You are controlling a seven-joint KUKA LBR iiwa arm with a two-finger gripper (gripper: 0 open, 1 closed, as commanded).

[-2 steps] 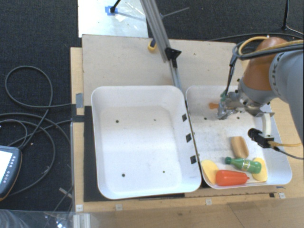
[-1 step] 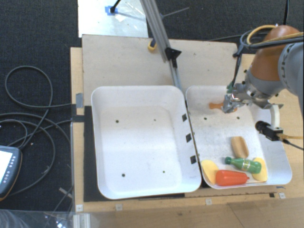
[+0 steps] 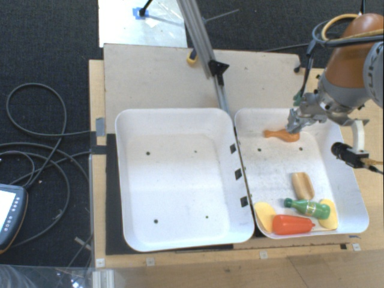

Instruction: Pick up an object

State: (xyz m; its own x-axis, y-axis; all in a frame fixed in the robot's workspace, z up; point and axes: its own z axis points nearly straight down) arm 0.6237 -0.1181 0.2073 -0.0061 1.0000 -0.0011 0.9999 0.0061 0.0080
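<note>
Orange drumstick-shaped plastic toy (image 3: 283,135), lying in the right-hand shallow white bin (image 3: 354,188) near its far wall, long axis running left–right. The pincer (image 3: 295,125) stands directly over its thick right end, apparently touching; whether the pincer is apart or together cannot be told.

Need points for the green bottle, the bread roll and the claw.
green bottle (image 3: 309,207): camera view, middle of its body.
bread roll (image 3: 303,185): camera view, centre of its top.
claw (image 3: 294,125): camera view, at the tips, just above the orange drumstick-shaped toy (image 3: 282,135).
</note>
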